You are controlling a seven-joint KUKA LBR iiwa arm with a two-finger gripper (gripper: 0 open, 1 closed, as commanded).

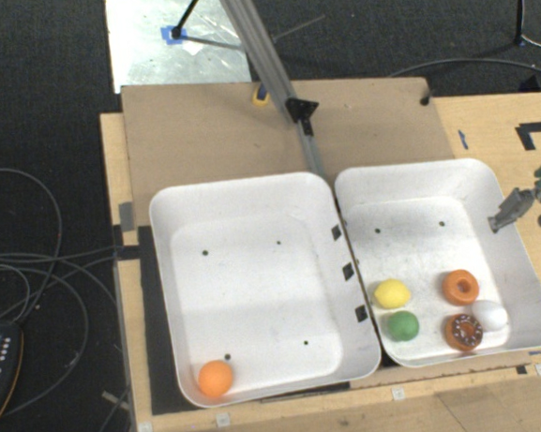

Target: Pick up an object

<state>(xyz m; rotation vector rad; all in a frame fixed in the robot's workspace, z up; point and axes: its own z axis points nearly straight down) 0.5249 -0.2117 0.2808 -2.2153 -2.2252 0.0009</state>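
The fingers [510, 211] stand apart at the right edge of the frame, one grey tip reaching left over the rim of the right bin [408, 172] and the other tip further right. Nothing sits between them, so the gripper [527, 216] is spread and carries nothing. It is small and partly cut off by the frame edge, so this reading is a fair one rather than a certain one.

By my judgement the task is at its start: no object is lifted, and every piece lies on a bin floor. The approach, the descent, the closing and the lift are all left to do.

The candidates cluster in the lower right of the frame, in the near part of the right bin. The orange ring [460, 287] is the closest to the gripper, lying below it and to its left, apart from it. Left of the ring is the yellow ball [391, 294], with the green ball [402, 326] just below it. The chocolate doughnut [463, 332] sits below the ring and touches, or nearly touches, the white ball [491, 315] on its right. An orange ball [214, 378] lies alone in the lower left corner of the left bin [240, 189], well apart from the gripper.
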